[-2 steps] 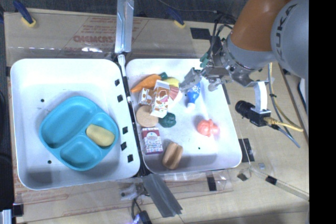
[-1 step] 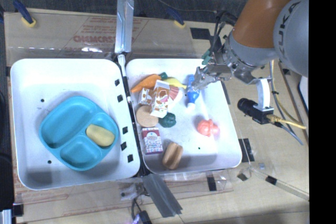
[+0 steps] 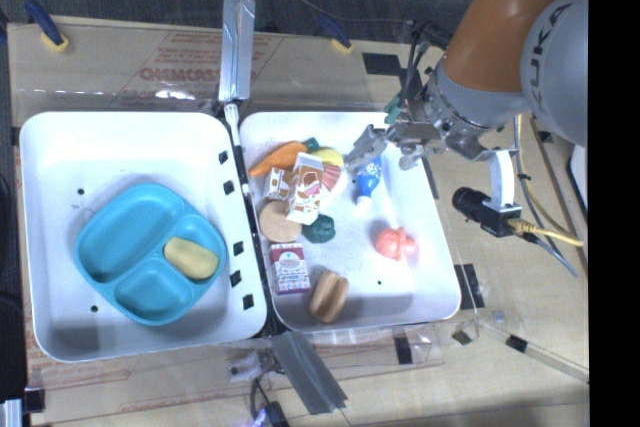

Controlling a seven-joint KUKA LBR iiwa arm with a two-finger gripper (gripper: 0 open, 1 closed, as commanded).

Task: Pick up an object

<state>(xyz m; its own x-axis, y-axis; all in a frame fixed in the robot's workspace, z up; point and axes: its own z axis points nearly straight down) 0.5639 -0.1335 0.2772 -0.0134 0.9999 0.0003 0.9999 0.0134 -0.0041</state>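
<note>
Here, blue tray (left bin) — holds a potato.

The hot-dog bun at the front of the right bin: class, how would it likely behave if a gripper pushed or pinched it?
The hot-dog bun looks rounded and elongated, so a sideways push would probably roll it. It appears to be a glossy plastic toy, so likely light and somewhat slippery between fingers. It lies close to the red carton, which may block one side.

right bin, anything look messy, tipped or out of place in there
Nothing is spilled or damaged. The right bin holds a loose jumble: a small carton lies tilted among toy foods near the divider, and a red box lies flat. In the left bin, a yellow piece sits in the blue tray.
</note>
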